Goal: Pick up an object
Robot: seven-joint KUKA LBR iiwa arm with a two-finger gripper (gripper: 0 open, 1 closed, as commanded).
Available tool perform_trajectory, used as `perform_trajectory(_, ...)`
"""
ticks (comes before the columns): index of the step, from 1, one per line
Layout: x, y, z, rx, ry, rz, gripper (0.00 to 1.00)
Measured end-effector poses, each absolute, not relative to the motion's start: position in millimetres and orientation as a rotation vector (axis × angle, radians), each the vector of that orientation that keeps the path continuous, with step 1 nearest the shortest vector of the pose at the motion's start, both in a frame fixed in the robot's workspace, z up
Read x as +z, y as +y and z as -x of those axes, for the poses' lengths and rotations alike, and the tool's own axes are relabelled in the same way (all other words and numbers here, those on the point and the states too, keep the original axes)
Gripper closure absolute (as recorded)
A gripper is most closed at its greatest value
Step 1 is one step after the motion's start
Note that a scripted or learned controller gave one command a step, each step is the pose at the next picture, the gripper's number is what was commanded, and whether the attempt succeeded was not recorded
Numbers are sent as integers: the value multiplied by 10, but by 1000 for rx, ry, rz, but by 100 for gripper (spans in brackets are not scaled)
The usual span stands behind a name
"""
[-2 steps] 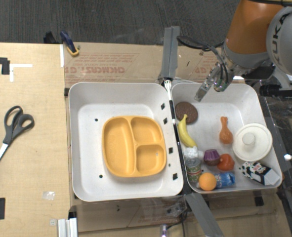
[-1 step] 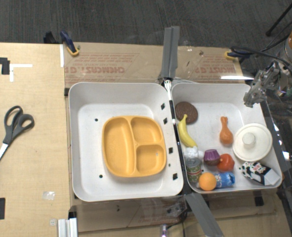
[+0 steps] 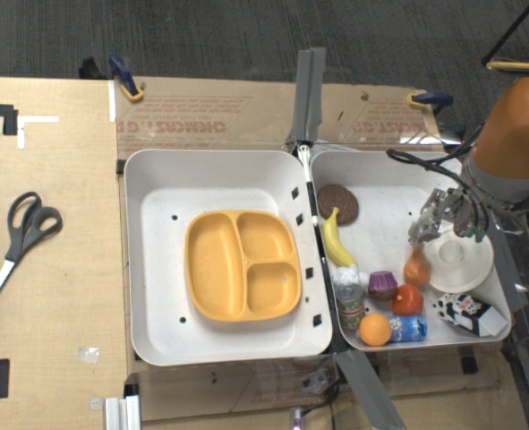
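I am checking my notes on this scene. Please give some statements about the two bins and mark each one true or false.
1. The yellow divided plate lies in the left bin. True.
2. The banana lies in the left bin. False: it lies in the right bin, near the divider.
3. The scissors lie on the bench, outside both bins. True.
4. The gripper is above the left bin. False: it is above the right bin.
5. The orange is near the right bin's front edge. True.

Grey arm (image 3: 506, 179) with rounded orange band (image 3: 513, 128), looping black cables (image 3: 425, 157), metallic grey pincer (image 3: 436, 218).
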State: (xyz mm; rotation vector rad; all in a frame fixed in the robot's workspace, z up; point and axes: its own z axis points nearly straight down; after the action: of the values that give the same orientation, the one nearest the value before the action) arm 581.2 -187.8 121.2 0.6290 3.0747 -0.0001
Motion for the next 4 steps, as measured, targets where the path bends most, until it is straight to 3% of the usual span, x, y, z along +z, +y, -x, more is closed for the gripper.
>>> perform_trajectory(1,1214,-1878,-5813,0,3074,-629,0)
perform_trajectory(2,938,-1949,-5622,2,3035,-797,0)
perform_trajectory(3,1042,-1943,-5639,1,3032,-790,100)
perform_trajectory(4,2040,-1484,-6147,0,2975,-999,100)
